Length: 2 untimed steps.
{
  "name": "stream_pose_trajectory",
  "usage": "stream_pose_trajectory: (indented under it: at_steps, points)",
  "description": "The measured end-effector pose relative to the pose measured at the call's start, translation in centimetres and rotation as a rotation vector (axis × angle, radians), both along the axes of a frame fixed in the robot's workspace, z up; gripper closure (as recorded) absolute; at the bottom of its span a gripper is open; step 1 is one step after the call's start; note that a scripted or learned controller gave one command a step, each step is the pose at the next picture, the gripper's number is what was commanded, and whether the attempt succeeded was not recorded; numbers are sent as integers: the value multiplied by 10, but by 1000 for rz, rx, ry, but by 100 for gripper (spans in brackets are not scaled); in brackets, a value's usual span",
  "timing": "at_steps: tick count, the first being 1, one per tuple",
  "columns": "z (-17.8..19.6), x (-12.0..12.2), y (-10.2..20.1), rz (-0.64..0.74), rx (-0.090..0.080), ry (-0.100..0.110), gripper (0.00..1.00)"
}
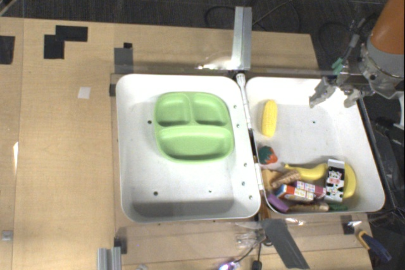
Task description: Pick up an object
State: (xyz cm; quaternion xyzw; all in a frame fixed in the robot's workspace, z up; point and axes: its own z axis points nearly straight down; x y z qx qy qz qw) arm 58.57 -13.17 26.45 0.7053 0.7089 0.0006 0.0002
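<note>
The gripper [335, 93] hangs over the far right corner of the right bin [304, 136], its two fingers spread apart with nothing between them. One fingertip points down toward the bin's far edge on the left, the other sits a little to the right, close to the bin's right wall. Above the fingers, the grey wrist and orange band of the arm [386, 41] come in from the right side of the scene.

Below the gripper, the floor of the right bin is bare white. The nearest object is a yellow corn cob [269, 117], lying upright along the bin's left side, well apart from the fingers. Just nearer than the corn sits a small red and green toy [267, 154] against the left wall.

Along the near edge of the same bin lies a cluster of things touching one another: a banana [313, 172], a small black and white carton [335, 180] resting on the banana's right end, a printed box [304, 190] and a purple item [278, 202] at the near left corner.

The left bin [136, 155] holds a green divided plate [193, 125], lying flat in its far half, with three compartments facing up.
</note>
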Motion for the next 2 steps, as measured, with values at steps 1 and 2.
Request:
stream_pose_trajectory:
  at_steps: [1, 2]
  points:
    - [-80, -13, 57, 69, 0, -2, 0]
    - [-170, 11, 37, 108, -1, -5, 0]
